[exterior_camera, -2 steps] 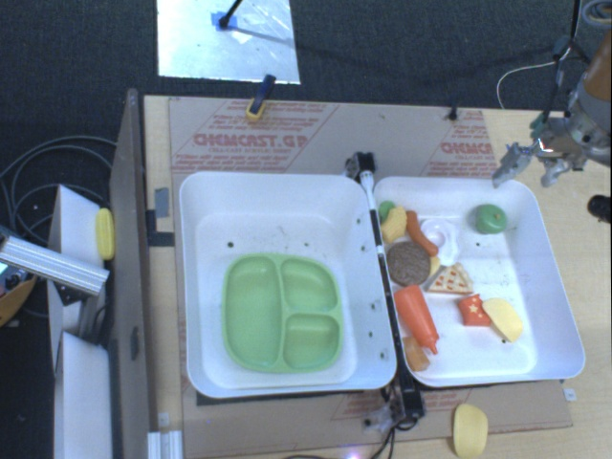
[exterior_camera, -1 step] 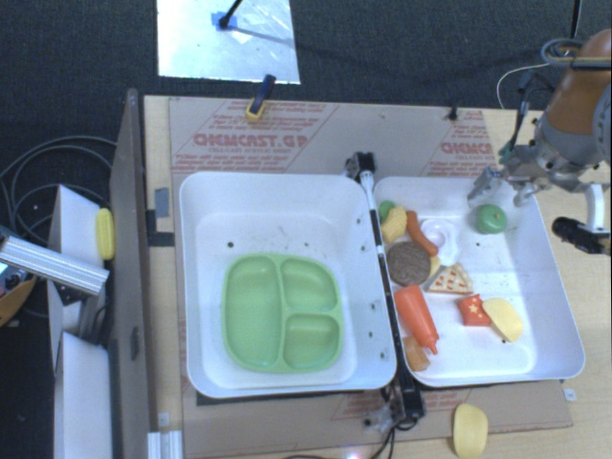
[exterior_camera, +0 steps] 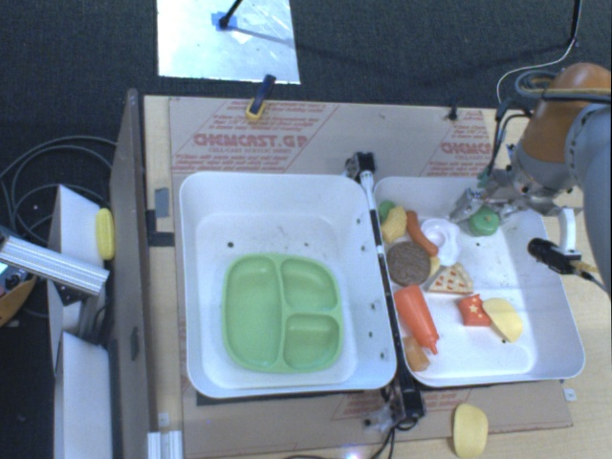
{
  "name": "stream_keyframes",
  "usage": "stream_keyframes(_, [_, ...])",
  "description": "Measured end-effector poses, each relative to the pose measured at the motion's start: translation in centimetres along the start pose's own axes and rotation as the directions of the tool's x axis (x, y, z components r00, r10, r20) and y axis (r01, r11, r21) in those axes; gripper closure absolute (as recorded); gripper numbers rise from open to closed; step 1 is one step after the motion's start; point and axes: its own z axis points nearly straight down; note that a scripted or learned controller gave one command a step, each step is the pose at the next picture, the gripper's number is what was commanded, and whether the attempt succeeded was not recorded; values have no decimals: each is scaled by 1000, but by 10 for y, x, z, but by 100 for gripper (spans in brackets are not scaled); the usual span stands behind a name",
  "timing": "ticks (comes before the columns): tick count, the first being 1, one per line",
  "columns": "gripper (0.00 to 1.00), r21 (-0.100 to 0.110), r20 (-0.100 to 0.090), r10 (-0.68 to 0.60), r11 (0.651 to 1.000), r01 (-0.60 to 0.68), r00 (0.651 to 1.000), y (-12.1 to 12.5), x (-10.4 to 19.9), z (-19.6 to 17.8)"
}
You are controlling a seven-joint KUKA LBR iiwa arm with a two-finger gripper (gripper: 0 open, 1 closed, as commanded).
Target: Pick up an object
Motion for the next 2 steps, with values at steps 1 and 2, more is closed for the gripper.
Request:
stream_keyframes(1, [100,-5,3,-2,1000,2,1000,2,0,-13])
stream_keyframes(2, [100,-1,0,1,1000,-1,1000,0,19,-39])
